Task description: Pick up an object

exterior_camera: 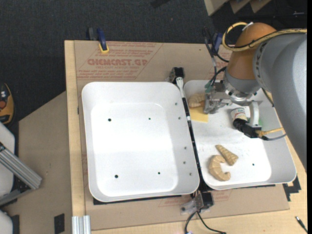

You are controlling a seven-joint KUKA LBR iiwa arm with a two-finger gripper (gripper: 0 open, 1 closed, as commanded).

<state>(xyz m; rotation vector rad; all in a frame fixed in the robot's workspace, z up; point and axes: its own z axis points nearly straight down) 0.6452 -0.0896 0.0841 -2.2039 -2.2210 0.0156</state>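
From my remote station: the left bin (pixel 97 130) sits well to the claw's left, white with small dark dots on its floor. Both bins rest on a brown board (pixel 122 57) printed with red lettering; a blue and yellow clamp (pixel 101 39) grips the board's far edge, well left of the claw and beyond it. Just left of the claw, by the right bin's (pixel 273 165) left wall, I see a pale yellow block (pixel 199 114) and, touching its far side, a tan lump (pixel 196 101). The claw (pixel 212 104) is down in the far left corner of the right bin, right beside both pieces. I cannot tell how far its fingers are spread, nor whether anything is between them. Nearer the camera than the claw and slightly to its right lie a tan wedge (pixel 227 154) and a curled tan piece (pixel 218 168), close together. The grey arm (pixel 287 77) with its orange band (pixel 246 48) reaches in on the claw's right.
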